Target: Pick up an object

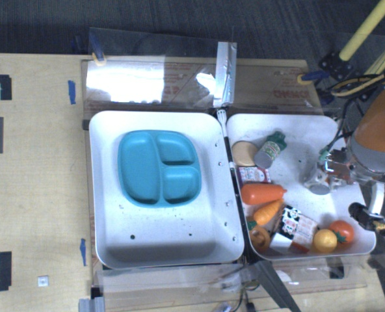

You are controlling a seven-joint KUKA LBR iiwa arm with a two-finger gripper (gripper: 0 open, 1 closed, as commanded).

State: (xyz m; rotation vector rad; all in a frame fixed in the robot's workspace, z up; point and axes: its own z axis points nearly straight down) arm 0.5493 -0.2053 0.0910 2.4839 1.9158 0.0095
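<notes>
The right bin (296,125) holds the pickable items along its left and near sides — a tan disc (244,152), a grey bottle (270,149) with a green cap, a small packet (253,174), two carrots (263,192) (266,212), a black-and-white carton (290,227), a lemon (325,240) and a tomato (343,231). The gripper (324,177) sits low over the bin's right part, over bare floor, apart from the items and gripping none; whether its jaws are wide or narrow cannot be told. The left bin (108,226) carries a blue tray (159,167) — three compartments — near its centre.
</notes>
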